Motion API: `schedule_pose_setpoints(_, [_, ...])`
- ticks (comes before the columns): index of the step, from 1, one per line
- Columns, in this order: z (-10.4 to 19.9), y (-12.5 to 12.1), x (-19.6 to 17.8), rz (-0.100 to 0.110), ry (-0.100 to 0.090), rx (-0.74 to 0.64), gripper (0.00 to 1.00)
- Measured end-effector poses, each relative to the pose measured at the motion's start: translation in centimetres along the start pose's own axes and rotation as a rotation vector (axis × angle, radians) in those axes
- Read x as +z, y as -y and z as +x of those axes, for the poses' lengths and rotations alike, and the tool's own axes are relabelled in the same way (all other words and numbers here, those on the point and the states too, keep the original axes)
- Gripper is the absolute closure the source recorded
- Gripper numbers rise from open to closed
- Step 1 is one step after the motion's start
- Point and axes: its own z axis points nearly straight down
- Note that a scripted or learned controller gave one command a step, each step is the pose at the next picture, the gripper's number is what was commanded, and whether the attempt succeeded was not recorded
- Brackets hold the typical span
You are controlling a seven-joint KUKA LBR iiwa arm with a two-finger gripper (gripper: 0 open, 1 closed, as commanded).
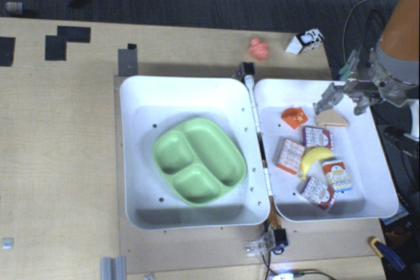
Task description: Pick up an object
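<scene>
In right bin (387,187): banana (315,159) among small packets (289,155), an orange piece (294,117), a tan wedge (332,119). Above the wedge, tool (342,100), fingers spread, gripping nothing. In left bin (134,141): green divided tray (199,159).

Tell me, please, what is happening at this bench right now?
A robot arm reaches in from the right, its gripper open above the back of the right bin, close to a tan wedge-shaped item. It holds nothing. That bin also holds a banana, an orange piece and several small packets. The left bin holds a green divided tray.
</scene>
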Motion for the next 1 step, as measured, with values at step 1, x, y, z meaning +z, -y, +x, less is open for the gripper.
schedule_pose_setpoints(1, [-5.63, 5.8, 11.89, 0.001, 0.001, 0.003, 0.0])
